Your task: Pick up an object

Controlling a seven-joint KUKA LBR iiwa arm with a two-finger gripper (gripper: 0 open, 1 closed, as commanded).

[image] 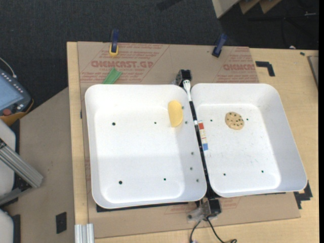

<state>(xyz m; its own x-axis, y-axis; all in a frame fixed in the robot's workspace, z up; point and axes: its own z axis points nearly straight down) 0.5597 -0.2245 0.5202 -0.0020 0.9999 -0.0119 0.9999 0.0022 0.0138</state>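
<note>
Take the black strip [198, 151] running between the two bins as your landmark and read everything off that.

Way out to its left, at the edge of the shot, you've got a blue device [7, 89] and a grey metal rail [21, 162] sitting off the brown board [77, 135]. On the board, up and left of the strip, there's a yellow-and-blue clamp [114, 42] on the far edge and a little green scrap [112, 76] just below it.

Then comes the left bin [98, 151], whose right rim butts up against the strip. The yellow piece [175, 113] lies in it, just left of the strip's upper half and close to that rim. It's a smooth oblong lump, lying lengthwise up and down the shot.

On the strip itself, about mid-length, you can spot a small red-and-blue label [202, 134]. At its near end a black connector and cable [208, 210] hang off the board.

Right of the strip is the right bin [283, 151]. The round tan cookie [234, 120] sits in its upper half, near the strip but clearly apart from it, about level with the yellow piece. A blue clamp [219, 45] grips the board's far edge, up and right of the strip.

As for the gripper, you can't tell whether it's wide or narrow.
</note>
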